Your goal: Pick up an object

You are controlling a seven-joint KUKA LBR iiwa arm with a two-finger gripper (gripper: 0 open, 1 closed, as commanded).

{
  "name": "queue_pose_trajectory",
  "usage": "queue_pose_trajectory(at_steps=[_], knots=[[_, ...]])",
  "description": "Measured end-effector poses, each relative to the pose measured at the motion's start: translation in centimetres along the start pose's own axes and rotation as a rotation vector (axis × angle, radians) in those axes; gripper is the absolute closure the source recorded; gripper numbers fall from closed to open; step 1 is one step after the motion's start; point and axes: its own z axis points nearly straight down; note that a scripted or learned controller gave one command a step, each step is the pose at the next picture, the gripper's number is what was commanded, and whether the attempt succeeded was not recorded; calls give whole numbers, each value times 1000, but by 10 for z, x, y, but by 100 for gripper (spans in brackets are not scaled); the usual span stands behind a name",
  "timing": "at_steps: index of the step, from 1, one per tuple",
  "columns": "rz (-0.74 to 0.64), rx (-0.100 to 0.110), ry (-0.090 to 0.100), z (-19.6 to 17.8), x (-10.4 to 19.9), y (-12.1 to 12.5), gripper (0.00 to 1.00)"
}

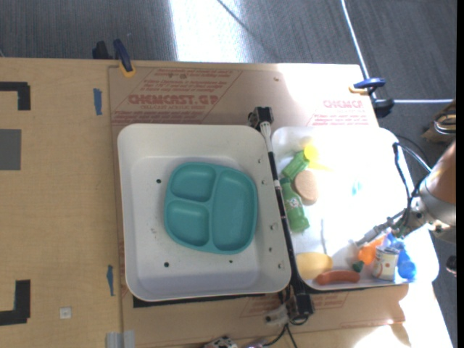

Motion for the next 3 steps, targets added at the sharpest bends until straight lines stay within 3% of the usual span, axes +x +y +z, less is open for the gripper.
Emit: queue_pose_trajectory(at_steps=[1,2,3], knots=[[7,-6,-18,-11,-5,0,100],[-124,12,-11,-61,-13,10,100],[-344,13,-10,-68,-23,38,100]])
